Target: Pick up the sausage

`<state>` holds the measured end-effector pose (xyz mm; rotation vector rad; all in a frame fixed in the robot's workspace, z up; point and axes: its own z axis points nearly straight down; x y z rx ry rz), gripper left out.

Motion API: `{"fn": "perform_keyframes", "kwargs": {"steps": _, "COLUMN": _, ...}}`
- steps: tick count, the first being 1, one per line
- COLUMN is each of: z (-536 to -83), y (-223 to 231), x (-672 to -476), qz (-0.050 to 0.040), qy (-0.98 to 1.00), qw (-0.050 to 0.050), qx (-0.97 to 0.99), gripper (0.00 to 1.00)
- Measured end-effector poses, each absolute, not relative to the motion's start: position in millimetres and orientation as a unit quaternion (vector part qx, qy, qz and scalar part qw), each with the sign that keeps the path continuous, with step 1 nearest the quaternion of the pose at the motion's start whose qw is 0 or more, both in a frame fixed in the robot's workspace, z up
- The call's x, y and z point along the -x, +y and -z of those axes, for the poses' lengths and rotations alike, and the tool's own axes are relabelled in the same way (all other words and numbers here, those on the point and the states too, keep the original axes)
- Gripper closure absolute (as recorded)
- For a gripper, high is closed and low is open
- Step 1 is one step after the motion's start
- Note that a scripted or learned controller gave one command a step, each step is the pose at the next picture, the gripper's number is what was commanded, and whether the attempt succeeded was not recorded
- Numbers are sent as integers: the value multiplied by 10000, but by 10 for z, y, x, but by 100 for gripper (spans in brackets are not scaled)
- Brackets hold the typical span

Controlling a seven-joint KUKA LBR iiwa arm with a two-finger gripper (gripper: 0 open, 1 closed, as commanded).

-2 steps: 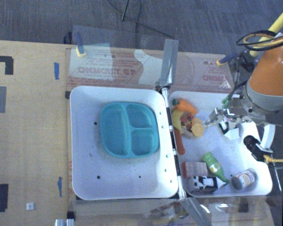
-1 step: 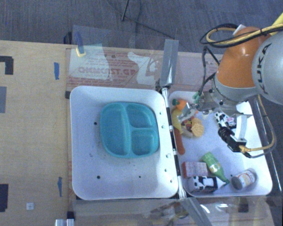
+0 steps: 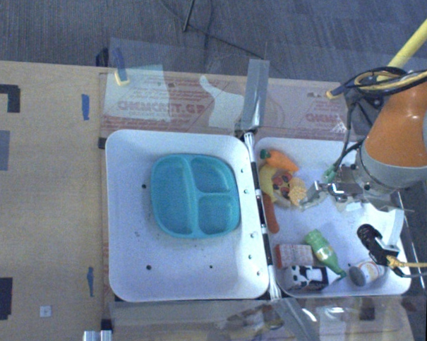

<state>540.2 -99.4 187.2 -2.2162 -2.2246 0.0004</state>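
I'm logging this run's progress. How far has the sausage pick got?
Nothing looks done yet: the thin reddish-brown sausage lies on the floor of the right white bin, along its left wall. In hand: the tool hangs low over that bin, beside the yellow toy food pile, with no sausage in it. Left: reaching the sausage, gripping and lifting it.

Wooden bench (image 3: 42,215), two white bins side by side (left (image 3: 125,254), right (image 3: 383,163)), blue tape marks (image 3: 85,106)
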Motion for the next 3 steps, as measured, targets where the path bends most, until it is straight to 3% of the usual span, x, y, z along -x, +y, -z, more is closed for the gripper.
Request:
{"fn": "perform_keyframes", "kwargs": {"steps": 1, "z": -1020, "y": -963, "x": -5492, "qz": 6, "qy": -7389, "qw": -7, "qx": 6738, "gripper": 0}}
{"fn": "perform_keyframes", "kwargs": {"steps": 2, "z": -899, "y": -1005, "x": -6163, "qz": 18, "qy": -6627, "qw": -31, "qx": 7488, "gripper": 0}}
{"fn": "perform_keyframes", "kwargs": {"steps": 3, "z": -901, "y": -994, "x": -6082, "qz": 38, "qy": -5602, "qw": -34, "qx": 8283, "gripper": 0}}
